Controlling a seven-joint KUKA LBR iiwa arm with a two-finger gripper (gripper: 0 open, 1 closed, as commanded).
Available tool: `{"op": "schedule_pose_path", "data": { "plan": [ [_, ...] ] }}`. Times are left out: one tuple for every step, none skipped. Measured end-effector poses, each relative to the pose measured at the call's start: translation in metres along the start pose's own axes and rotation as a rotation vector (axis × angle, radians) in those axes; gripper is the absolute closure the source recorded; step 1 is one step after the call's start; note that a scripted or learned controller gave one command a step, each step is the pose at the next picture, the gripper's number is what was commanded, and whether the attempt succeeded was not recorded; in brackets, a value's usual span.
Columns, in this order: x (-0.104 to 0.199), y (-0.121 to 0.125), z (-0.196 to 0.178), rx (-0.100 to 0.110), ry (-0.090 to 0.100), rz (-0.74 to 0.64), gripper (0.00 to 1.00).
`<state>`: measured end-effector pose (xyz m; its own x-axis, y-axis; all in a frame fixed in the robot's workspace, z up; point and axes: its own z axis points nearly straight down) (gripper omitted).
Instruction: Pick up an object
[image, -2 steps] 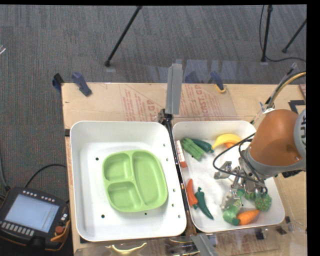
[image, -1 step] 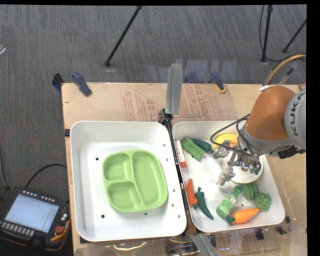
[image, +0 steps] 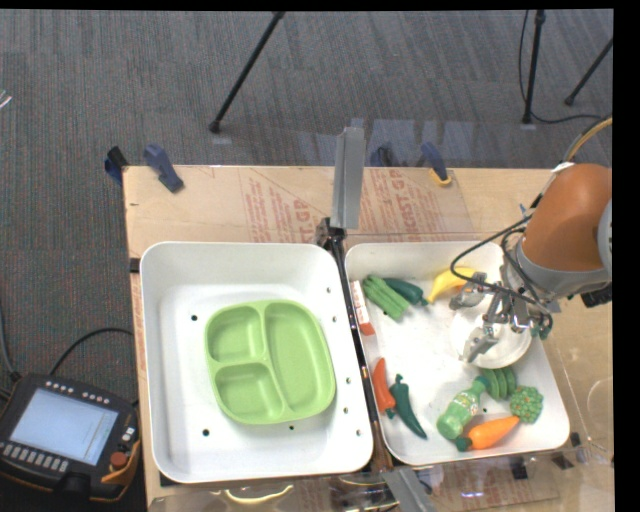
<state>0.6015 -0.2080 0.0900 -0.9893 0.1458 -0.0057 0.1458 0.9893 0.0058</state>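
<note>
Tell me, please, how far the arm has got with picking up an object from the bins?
Done: the arm has reached over the right bin, and its hand hangs above the white bowl. In hand: nothing that I can see. Left: the whole grasp and lift. The banana, orange carrot and broccoli lie in that bin; the green tray sits in the left one.

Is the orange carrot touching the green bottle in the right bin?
Touching. In the camera view the carrot lies against the lower end of the green bottle with no white floor of the right bin between them.
</note>
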Motion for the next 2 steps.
{"op": "schedule_pose_path", "data": {
  "plan": [
    [0.097,0.003,-0.006,0.007,-0.028,-0.007,0.0],
    [0.014,-0.006,0.002,0.002,0.004,-0.129,0.0]
  ]
}}
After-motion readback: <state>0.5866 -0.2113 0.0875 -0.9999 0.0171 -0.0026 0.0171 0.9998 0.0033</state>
